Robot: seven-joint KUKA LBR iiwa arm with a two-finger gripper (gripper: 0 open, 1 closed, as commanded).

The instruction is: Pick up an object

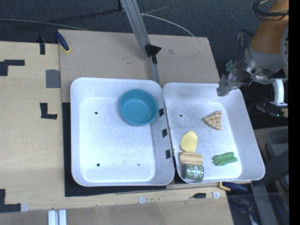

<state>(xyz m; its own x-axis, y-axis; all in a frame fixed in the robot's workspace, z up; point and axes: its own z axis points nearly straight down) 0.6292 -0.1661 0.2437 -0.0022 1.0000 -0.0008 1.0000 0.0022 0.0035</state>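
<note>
My gripper (225, 87) hangs over the far right corner of the right bin (248, 125), with nothing seen between its fingers. In that bin lie a pizza slice (213, 120), a yellow chip-like piece (189, 141), a green bean pod (224, 159), a tan block (191, 158) and a green can (192, 172). The pizza slice is the closest thing, a short way below and left of the gripper. A blue bowl (138, 107) sits in the left bin (89, 125) near its far right corner.
A grey metal pole (140, 32) slants down from the top to the seam between the bins. The orange-banded arm (269, 36) stands at the upper right. The bench is tan with black tape marks on the left.
</note>
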